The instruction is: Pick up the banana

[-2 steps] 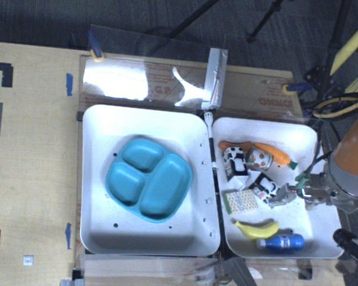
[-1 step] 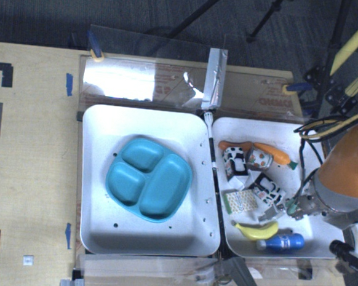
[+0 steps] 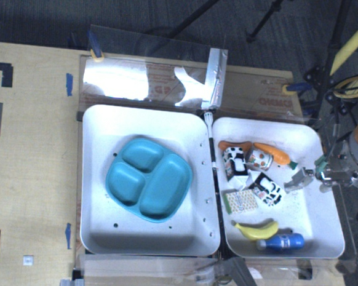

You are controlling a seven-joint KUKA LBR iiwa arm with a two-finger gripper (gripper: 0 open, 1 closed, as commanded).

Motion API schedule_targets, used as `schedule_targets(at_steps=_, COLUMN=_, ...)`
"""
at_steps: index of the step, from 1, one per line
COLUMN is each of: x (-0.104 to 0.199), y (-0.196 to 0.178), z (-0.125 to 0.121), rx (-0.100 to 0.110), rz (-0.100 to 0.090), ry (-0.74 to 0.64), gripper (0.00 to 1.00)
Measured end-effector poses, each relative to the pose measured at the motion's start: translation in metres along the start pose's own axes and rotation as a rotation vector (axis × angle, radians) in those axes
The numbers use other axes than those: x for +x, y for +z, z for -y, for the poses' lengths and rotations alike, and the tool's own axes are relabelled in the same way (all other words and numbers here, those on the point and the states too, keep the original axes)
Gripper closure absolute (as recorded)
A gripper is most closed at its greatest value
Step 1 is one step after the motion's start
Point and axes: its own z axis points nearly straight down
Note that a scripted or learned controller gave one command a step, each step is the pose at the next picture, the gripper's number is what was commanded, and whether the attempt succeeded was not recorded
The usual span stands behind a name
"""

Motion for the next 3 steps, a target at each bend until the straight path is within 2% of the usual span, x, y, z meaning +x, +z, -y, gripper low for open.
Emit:
schedule_targets(at_steps=1, x=0.002, y=0.074, z=0.027, rx=0.002, rz=-0.003, ry=-0.316, gripper=0.0)
schedule_targets(at_steps=2, x=0.035, y=-0.072, z=0.016, rx=-0.001, rz=0.001, ry=-0.267, gripper=0.0)
schedule_targets(at_steps=3, x=0.038, y=0.098, z=0.025, rx=0.0, rz=-0.001, ry=-0.446, gripper=0.0)
